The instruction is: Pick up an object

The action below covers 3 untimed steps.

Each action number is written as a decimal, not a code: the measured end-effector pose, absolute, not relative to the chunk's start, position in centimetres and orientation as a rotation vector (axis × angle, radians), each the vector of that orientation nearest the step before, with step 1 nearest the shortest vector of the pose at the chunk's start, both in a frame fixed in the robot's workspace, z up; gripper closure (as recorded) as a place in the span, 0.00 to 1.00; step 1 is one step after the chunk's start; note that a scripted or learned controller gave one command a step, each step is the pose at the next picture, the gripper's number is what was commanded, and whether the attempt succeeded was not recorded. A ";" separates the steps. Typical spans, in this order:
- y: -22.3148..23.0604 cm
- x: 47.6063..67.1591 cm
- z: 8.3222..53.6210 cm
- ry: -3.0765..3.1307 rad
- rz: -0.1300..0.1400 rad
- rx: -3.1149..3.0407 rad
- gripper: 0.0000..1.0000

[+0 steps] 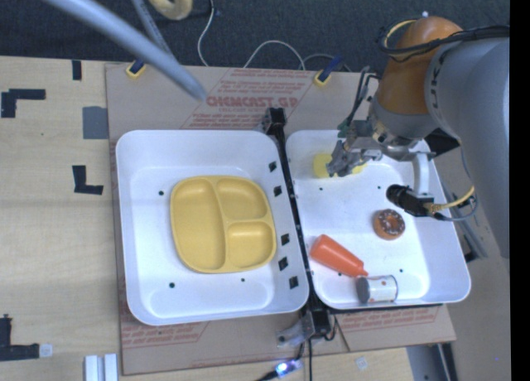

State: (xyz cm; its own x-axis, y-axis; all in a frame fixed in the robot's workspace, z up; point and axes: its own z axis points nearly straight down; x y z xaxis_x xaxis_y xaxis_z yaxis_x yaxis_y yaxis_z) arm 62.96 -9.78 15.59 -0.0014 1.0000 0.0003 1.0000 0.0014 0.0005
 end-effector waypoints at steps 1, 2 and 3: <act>-9.2 63.4 21.8 2.221 0.004 2.217 1.00; -9.2 63.4 22.1 2.223 0.000 2.221 1.00; -4.2 60.9 21.8 2.227 -0.004 2.220 1.00</act>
State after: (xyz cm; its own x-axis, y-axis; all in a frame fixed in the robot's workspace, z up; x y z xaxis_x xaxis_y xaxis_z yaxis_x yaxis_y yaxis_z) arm 60.88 -4.23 21.76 -0.0031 1.0000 0.0002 1.0000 0.0031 -0.0036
